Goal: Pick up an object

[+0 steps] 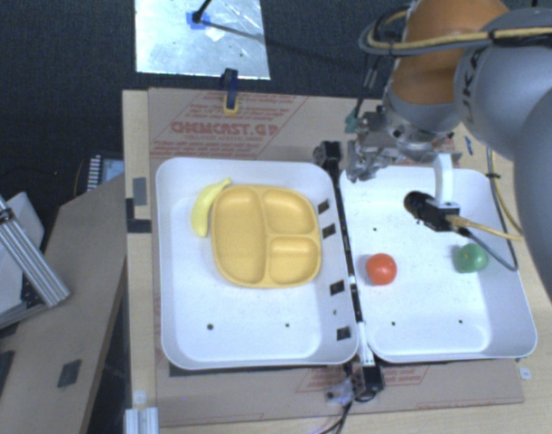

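My gripper hangs over the far left corner of the right bin, close to the divider between the two bins. A red round object lies in the right bin, toward the near left, well clear of the gripper. A green round object rests near that bin's right wall. In the left bin a yellow divided plate lies flat, with a yellow banana touching its far left edge.
The grey arm with its orange band covers the far right of the scene. A cardboard sheet lies under both bins. A silver foil square sits behind them.
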Tool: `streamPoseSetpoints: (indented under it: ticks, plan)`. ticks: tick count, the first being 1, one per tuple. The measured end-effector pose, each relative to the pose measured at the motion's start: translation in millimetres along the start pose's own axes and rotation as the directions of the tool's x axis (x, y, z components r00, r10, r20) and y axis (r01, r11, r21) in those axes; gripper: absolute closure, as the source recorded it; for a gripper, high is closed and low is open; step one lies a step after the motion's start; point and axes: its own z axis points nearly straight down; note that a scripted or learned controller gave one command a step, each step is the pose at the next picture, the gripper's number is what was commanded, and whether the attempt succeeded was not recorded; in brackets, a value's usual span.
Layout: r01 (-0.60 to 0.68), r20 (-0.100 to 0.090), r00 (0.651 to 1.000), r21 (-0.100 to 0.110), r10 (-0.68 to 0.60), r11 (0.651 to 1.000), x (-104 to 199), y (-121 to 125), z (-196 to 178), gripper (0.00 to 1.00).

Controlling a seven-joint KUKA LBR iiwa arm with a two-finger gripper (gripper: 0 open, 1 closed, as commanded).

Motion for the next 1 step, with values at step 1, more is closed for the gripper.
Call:
streamPoseSetpoints:
  ticks: [1]
  plan:
    - [0.0,-0.001,1.0,-0.001,0.0,1.0,49.0,-0.8,0.4,1.0]
